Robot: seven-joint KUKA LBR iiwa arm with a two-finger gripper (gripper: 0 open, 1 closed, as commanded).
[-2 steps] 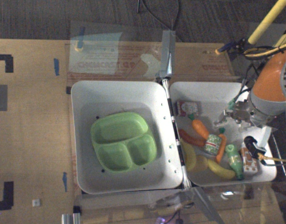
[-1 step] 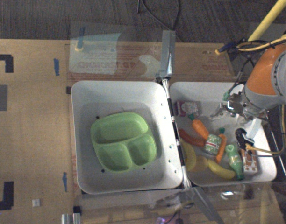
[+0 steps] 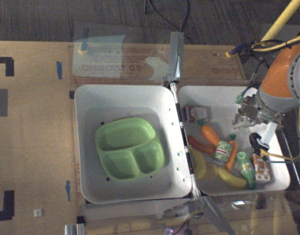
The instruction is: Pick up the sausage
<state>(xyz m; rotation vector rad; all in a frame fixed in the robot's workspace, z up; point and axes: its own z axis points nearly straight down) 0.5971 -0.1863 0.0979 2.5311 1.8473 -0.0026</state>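
Right bin (image 3: 223,94) as landmark. The sausage (image 3: 200,144), reddish and elongated, lies against this bin's left wall, beside a carrot (image 3: 210,134) and a banana (image 3: 198,163). The gripper (image 3: 245,115) hovers over the bin's right half; the state of its jaws cannot be determined. Judged progress: sausage ungrasped; approach, grasp and lift all remain.

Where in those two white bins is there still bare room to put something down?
The left bin has bare floor all around the green divided plate, widest along its far wall. The right bin is open only along its far wall, beyond the small red packet. Its near half is crowded: sausage, carrots, bananas, green bottle, with the claw overhead.
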